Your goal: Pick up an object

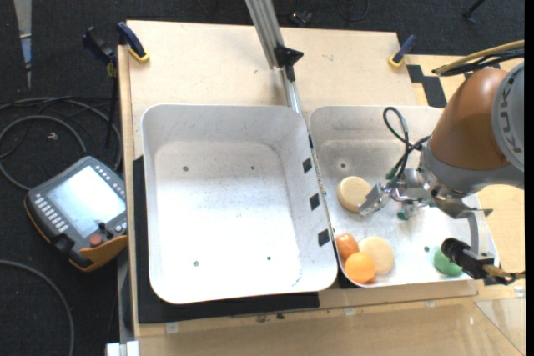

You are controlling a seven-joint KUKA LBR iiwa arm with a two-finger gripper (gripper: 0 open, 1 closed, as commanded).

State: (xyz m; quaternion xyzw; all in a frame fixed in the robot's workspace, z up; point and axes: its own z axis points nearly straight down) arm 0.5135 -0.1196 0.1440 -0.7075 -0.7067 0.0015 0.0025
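The gripper hangs in the right bin, its tip just beside a cream round object; whether its fingers are parted cannot be told. An orange ball and pale ball lie at the bin's front left corner.

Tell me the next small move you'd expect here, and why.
Probably a short shift toward the pale round object with a slight descent. The pincer sits in the right bin, its tip right beside that object, and nothing is visibly between its fingers. The orange ball and the cream piece lie farther off at the bin's front edge, so the pale round object looks like the nearest target.
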